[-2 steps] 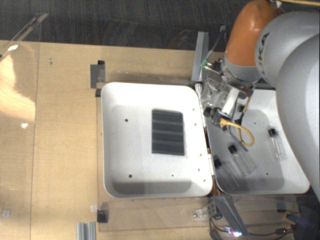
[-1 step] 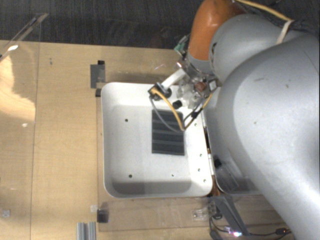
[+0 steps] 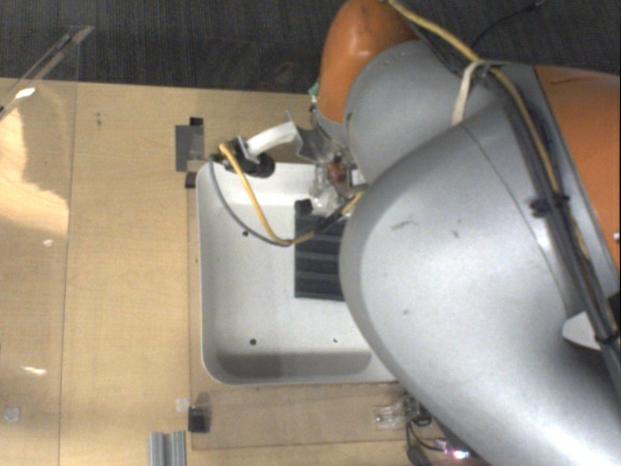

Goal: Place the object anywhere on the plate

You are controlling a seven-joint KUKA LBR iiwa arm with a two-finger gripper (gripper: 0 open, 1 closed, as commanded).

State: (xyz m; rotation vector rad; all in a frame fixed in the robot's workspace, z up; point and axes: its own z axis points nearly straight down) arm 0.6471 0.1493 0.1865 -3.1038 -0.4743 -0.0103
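You are looking at the arm (image 3: pixel 466 250) taking up most of the right side, its grey body lying across the bins and its orange band (image 3: pixel 361 32) showing at the top. It is covering the whole right part of the bench, so you are not seeing a plate anywhere; if one is lying there, it is sitting under the arm.

Below and left of the arm, the white bin (image 3: pixel 233 289) is showing its left wall, near rim and a stretch of bare floor. A dark ribbed block (image 3: pixel 317 260) is lying on that floor, long axis running up and down the view, its right edge passing under the arm.

At the block's upper end the gripper (image 3: pixel 325 194) is hanging just above or against it, with a yellow cable (image 3: pixel 254 207) looping out to its left. You cannot tell how far it is open, nor whether it has hold of anything.

The relation to watch: the block is lying directly below the gripper, toward the near rim, so any placing is depending first on whether that block is actually being held.
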